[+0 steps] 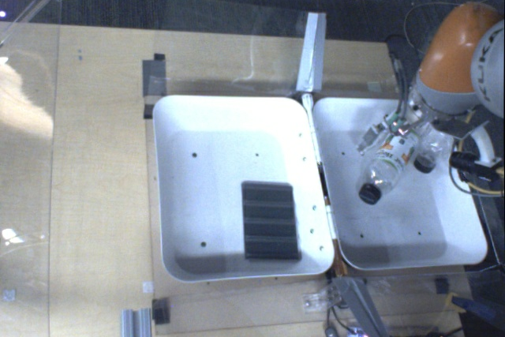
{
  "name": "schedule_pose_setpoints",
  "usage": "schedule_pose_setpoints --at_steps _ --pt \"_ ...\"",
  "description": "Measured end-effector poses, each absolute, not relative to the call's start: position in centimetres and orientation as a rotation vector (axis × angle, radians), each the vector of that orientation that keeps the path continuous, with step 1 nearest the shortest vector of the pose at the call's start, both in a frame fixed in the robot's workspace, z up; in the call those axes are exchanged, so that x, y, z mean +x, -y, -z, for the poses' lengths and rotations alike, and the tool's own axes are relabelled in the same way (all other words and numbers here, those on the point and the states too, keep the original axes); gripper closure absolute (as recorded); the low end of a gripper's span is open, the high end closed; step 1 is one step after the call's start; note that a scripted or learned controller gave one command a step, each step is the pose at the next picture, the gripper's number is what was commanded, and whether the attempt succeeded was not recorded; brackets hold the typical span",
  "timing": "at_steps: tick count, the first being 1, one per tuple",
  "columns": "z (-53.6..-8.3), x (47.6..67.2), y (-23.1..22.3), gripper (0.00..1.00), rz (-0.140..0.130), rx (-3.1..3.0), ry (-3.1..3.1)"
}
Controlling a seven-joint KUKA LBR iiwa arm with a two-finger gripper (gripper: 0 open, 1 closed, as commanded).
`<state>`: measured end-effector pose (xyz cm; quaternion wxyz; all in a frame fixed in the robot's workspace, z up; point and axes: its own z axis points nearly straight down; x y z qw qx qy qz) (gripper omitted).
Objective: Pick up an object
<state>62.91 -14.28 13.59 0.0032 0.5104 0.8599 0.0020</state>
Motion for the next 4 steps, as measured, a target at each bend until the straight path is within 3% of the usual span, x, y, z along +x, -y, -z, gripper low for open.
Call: schedule_pose_setpoints --at_steps 1,2,3,4 --pt "-14.7 63.1 14.1 1.00 -0.012 1.594 -2.693" --pt "-18.9 67.0 12.1 1.00 -0.006 1.630 -2.678" --pt "-18.9 67.0 12.1 0.00 -0.006 1.630 -2.678" --pt "-12.2 66.8 15.0 0.00 0.001 1.341 -2.842"
